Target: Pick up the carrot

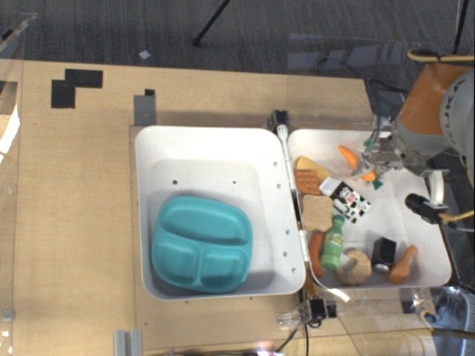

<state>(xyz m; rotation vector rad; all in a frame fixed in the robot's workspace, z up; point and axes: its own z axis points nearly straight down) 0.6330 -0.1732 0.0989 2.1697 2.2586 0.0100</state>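
A: How many bins on the worktop [74, 221]?
B: Two white bins [215, 143], side by side. One teal tray [200, 243] sits in the left one.
A: And the right bin?
B: One carrot [348, 155], one green bottle [332, 242], one waffle [310, 175], one bread slice [318, 212], one black box [384, 253].

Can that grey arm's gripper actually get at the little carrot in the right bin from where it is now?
Probably yes: the gripper hangs just beside the carrot, which lies on bare bin floor, nothing on top.

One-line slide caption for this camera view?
KUKA arm's gripper hovers beside the carrot in the cluttered right bin; a teal tray sits in the left bin.
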